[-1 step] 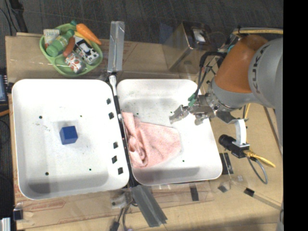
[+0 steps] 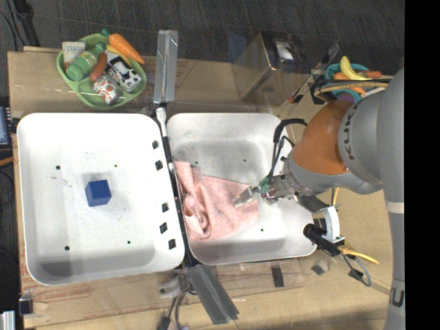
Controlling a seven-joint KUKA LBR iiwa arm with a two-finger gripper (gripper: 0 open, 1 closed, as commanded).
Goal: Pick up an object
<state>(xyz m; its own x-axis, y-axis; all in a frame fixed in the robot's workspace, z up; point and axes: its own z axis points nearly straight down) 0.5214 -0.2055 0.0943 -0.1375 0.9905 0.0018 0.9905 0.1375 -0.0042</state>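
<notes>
Touching pink cloth — pincer, fingers unclear.

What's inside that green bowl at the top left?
The green bowl is heaped with small toy foods: an orange carrot, a green bottle-like piece and printed little cartons. Anything underneath that heap is covered, so the bottom of the bowl can't be made out.

My arm is smooth grey with a broad orange band. A thin black cable loops beside my wrist.
</notes>
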